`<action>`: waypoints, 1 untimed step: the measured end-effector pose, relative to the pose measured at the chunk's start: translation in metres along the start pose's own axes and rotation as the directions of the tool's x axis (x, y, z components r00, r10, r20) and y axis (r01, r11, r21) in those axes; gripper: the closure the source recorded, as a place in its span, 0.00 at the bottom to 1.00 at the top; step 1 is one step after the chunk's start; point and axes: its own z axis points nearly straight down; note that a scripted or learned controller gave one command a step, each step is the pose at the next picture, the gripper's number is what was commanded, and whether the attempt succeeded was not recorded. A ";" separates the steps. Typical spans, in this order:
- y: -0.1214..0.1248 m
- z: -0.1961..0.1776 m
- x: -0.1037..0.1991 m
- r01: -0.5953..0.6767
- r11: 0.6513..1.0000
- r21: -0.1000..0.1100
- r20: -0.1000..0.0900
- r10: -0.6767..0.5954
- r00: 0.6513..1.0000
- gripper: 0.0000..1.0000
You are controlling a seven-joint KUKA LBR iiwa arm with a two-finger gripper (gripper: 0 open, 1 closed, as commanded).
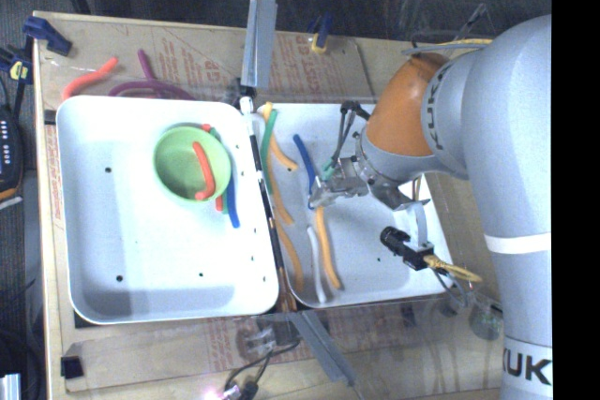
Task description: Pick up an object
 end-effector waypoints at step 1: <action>0.041 -0.085 0.037 0.150 0.989 -0.005 0.004 -0.150 0.989 1.00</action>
